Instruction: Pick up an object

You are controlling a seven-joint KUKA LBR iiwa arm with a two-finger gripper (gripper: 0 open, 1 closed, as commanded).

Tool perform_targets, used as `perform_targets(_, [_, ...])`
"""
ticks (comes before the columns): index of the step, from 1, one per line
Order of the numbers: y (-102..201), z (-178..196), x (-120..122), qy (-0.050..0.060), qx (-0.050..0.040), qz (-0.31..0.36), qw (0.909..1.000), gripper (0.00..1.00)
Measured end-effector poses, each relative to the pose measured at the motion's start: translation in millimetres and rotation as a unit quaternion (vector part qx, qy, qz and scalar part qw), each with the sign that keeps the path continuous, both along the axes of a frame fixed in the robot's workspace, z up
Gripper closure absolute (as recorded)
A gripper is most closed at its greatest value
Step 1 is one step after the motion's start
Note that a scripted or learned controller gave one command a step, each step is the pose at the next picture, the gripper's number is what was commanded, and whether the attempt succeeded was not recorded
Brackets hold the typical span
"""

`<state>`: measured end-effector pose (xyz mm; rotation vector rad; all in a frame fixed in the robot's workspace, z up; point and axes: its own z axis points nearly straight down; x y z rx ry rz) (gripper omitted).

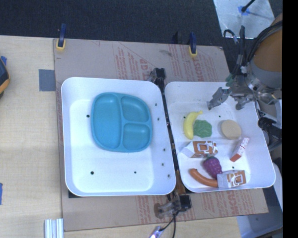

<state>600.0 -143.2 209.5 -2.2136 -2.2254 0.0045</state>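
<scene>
Two white bins sit side by side on the bench. My gripper [230,99] hovers at the upper right of the frame, over the right bin [268,157], jaws apart and holding nothing. Below it lie a banana [190,124] and a round biscuit [230,129].

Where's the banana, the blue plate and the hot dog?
banana [189,124]: camera view, middle of its yellow curve.
blue plate [107,121]: camera view, floor of its big compartment.
hot dog [200,178]: camera view, middle of the orange sausage.
</scene>
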Motion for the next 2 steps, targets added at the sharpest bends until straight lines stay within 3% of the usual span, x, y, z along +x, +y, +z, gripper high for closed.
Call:
perform_targets(1, [37, -118, 4, 0.000, -0.0007, 0.001, 1.0000, 0.00])
perform_targets(2, [21, -117, 14, -0.001, -0.0003, -0.001, 1.0000, 0.00])
